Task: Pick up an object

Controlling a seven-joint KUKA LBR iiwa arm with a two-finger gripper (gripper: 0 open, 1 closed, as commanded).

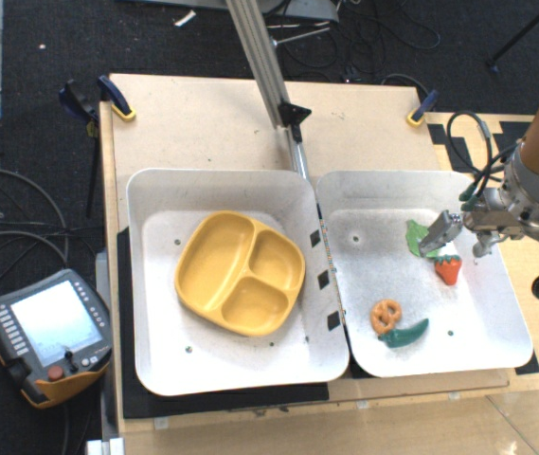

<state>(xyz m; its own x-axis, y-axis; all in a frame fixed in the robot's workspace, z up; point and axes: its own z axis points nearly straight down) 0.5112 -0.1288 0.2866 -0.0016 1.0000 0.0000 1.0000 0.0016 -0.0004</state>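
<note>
Four small toys lie in the right bin [496, 344]: a green leaf-shaped piece [418, 235], a red strawberry [449, 269], an orange pretzel [385, 315] and a dark green pepper [406, 333], while the left bin [155, 358] holds a yellow divided plate [241, 273]. The hand [458, 238] hangs spread just over the leaf and strawberry, one finger [437, 235] at the leaf's edge, nothing pinched between them. The strawberry looks light, rigid and smooth, likely to squirt out of a glancing pinch, so a hold across its widest middle seems safest; the thin leaf lies flat and offers little to grip.
</note>
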